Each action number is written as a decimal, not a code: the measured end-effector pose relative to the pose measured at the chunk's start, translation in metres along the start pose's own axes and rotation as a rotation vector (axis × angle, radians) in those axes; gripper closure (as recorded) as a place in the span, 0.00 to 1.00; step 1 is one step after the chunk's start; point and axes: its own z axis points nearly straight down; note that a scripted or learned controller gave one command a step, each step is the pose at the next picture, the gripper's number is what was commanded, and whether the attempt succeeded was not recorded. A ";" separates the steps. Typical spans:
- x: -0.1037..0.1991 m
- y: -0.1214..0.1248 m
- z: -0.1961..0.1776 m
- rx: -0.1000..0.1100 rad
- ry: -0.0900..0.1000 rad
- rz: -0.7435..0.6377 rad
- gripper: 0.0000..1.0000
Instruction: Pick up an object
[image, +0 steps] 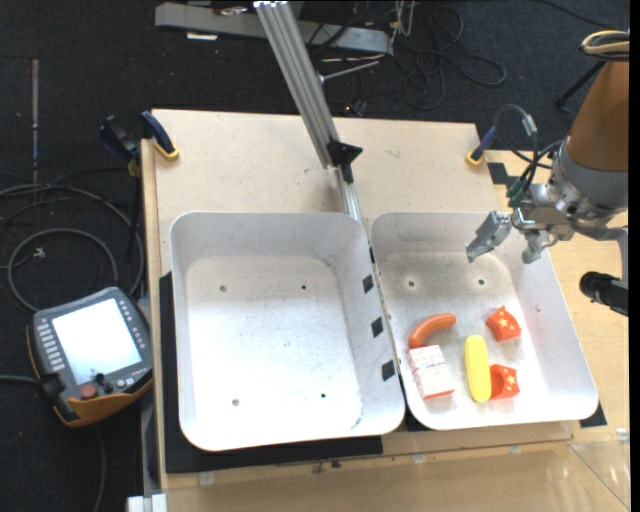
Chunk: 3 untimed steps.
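While pincer (508, 240) hangs released | smooth curved sausage (431, 328) | glossy oblong banana (478, 368)

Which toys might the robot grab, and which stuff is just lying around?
For the job:
- gripper, fingers open, holding nothing
- orange sausage
- white box
- yellow banana
- two red blocks
- right bin holding them all

Just lying about:
- left bin
- handheld control pad on the floor
- floor cables
- yellow-tipped clamps
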 end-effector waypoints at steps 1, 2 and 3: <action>0.000 0.001 -0.003 -0.004 -0.001 0.001 0.00; -0.009 -0.005 0.051 0.001 -0.001 0.004 0.00; -0.014 -0.012 0.098 0.001 0.000 0.004 0.00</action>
